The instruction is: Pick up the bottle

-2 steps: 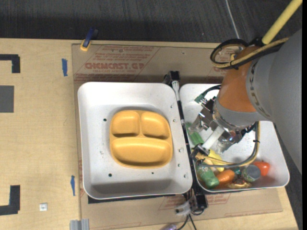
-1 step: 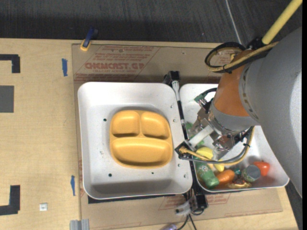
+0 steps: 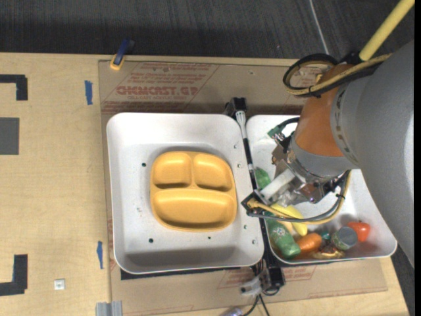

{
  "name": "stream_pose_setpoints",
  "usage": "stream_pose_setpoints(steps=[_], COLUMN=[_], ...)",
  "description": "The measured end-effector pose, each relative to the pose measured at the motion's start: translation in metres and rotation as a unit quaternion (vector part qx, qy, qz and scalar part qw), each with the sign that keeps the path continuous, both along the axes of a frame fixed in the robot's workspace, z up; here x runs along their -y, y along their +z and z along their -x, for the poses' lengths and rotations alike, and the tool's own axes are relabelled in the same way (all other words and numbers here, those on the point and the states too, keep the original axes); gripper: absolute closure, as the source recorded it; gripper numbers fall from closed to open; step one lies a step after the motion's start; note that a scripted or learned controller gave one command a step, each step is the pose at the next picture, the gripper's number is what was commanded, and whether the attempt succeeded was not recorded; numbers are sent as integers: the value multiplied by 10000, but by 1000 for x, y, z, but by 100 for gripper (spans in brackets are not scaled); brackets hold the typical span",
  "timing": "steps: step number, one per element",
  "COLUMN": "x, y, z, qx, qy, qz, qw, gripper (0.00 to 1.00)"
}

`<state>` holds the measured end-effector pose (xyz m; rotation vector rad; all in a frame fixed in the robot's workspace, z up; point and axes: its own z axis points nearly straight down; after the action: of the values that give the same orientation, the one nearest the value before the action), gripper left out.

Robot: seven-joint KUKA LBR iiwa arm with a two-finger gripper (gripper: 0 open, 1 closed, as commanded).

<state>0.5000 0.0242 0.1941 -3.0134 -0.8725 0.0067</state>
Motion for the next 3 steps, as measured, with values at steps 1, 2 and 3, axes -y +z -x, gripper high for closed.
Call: stream_pose_setpoints(steps=[1, 2, 3], x=[0, -1, -1], y=[0, 10, 10], z=[0, -1, -1], qx=[-2, -1, -4], qy=[0, 20, 17], qz=[1, -1, -1], qw=[10000, 10000, 10000], gripper=[0, 100, 0])
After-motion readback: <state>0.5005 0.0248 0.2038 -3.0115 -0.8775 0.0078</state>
